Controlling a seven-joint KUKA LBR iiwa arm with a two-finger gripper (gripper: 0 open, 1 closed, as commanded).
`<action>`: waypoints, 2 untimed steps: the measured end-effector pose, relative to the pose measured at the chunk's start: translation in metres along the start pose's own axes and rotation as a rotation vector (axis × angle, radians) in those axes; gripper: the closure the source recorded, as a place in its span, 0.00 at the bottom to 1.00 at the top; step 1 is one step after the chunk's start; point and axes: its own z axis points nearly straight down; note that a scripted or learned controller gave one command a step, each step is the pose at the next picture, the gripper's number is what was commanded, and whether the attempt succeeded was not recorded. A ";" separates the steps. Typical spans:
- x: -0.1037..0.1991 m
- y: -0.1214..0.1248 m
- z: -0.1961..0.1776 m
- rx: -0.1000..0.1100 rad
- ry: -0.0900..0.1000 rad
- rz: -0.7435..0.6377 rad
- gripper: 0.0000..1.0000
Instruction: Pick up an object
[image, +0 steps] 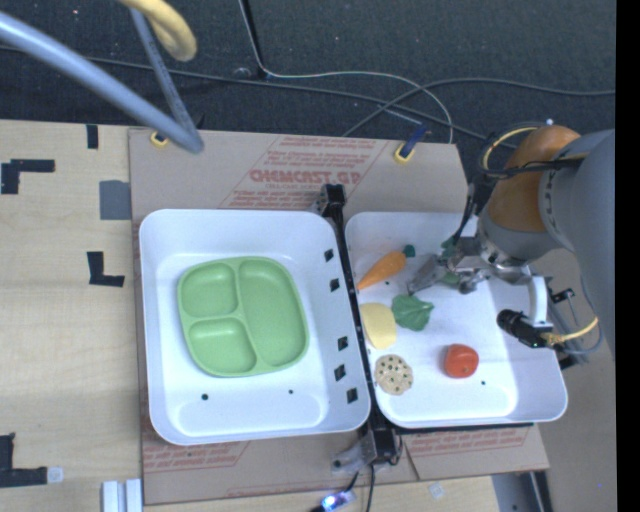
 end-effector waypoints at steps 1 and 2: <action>0.000 0.001 -0.013 -0.004 -0.002 -0.001 1.00; 0.001 0.003 -0.056 -0.003 0.002 0.001 1.00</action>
